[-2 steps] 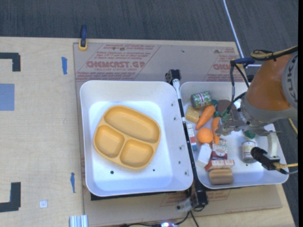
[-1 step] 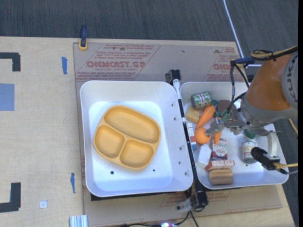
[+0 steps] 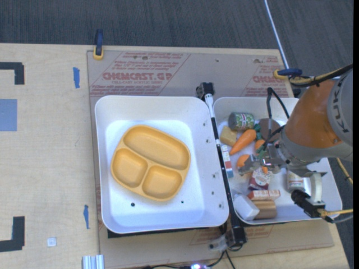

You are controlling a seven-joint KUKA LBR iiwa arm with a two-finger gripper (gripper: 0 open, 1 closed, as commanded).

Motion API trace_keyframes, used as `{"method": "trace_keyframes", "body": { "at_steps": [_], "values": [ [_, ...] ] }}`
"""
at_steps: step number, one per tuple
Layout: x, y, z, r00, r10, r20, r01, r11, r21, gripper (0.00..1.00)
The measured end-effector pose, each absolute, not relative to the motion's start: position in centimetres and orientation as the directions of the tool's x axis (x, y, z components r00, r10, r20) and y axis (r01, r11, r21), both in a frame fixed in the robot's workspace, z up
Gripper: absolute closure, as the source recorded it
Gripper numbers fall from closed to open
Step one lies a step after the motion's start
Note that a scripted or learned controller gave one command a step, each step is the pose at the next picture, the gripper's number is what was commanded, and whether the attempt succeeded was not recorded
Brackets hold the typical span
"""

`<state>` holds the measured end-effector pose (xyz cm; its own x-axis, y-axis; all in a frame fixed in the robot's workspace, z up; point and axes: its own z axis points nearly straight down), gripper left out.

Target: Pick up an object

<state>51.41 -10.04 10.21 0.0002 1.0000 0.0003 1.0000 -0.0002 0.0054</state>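
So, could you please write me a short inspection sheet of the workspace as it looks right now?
Surface: wooden bench with a cardboard sheet under two white bins.
Job's things: right bin holds a carrot, a small can, a yellow block and small packets.
Clutter: left bin holds a yellow divided tray.
Grippers: gripper low over the right bin's pile; fingers hidden by the wrist.
Cables: black cable at the arm; a thin white line across the floor.
Surroundings: dark carpet; blue and black tape marks on the bench; clamps on the cardboard edge.
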Motion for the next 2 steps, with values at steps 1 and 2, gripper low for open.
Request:
{"method": "trace_keyframes", "body": {
  "at_steps": [1, 2],
  "values": [
    [51.5, -10.1, 11.2, 0.001, 1.0, -0.001, 1.0, -0.001, 0.009, 1.0],
    [50.0, -3.7, 18.5, -0.002, 1.0, 0.001, 1.0, 0.002, 0.002, 1.0]
  ]
}}
